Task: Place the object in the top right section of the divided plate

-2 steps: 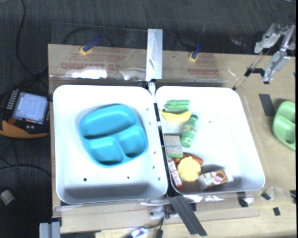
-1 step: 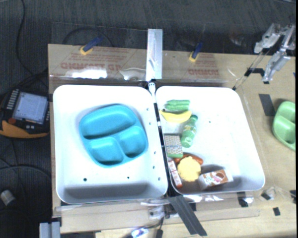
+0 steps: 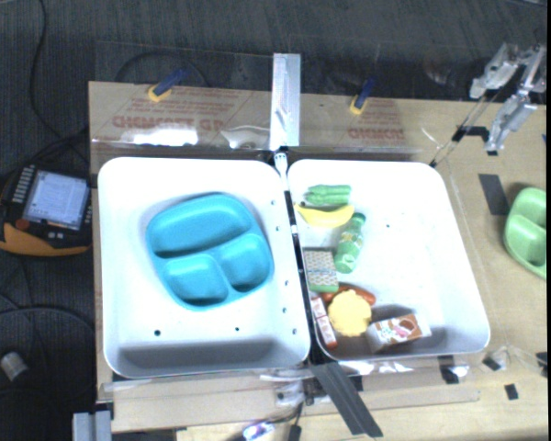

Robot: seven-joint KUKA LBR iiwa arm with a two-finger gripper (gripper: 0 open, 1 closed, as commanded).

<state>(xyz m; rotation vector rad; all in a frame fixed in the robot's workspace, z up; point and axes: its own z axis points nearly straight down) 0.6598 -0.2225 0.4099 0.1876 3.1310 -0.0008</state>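
Currently, you will find the blue divided plate (image 3: pixel 211 246) lying flat in the left bin (image 3: pixel 119 338), roughly at its middle and turned at a slant. Its one large section lies toward the far side. Its two smaller sections lie side by side toward the near side. All three sections show bare blue surface.

No item lies on the plate. Which item counts as the task's object cannot be told from this view. All loose items lie in the right bin (image 3: pixel 432 246), crowded along its left wall next to the divider between the bins:

- A green ridged item (image 3: pixel 328 194) lies farthest back, touching a yellow banana (image 3: pixel 325 215) just below it.
- A green bottle (image 3: pixel 348 243) lies on its side, just beside the banana.
- A small checked packet (image 3: pixel 320 268) lies against the left wall.
- A round yellow item (image 3: pixel 350 312) rests on some red and orange pieces.
- A small carton (image 3: pixel 395 330) lies near the front wall, just right of the round yellow item.

Outside the bins, note a pale green object (image 3: pixel 529 228) on the bench (image 3: pixel 496 366) at the right. A metal fixture (image 3: pixel 512 85) stands at the far right corner.
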